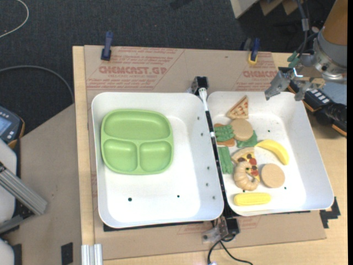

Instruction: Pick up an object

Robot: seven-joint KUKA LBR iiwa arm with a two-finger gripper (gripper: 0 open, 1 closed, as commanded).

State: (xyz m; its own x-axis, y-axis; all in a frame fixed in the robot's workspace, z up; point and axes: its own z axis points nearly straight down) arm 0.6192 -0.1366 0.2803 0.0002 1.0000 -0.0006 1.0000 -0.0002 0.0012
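The right bin (309, 148) holds several toy foods: a pizza slice (239, 108), a round burger (241, 129) on green leaves (225, 133), a banana (274, 149), a small topped pizza (246, 158), a tan pastry (246, 177), a brown disc (272, 175) and a yellow corn cob (252, 199). My gripper (287, 90) hangs above the far right corner of that bin. It is open, nothing sits between its fingers, and it is well clear of the food.
A green divided plate (136, 141) lies in the left bin (165, 203). Two blue clamps (106, 44) (254, 49) hold the cardboard base at the far edge. A black divider clip (199, 85) sits between the bins.
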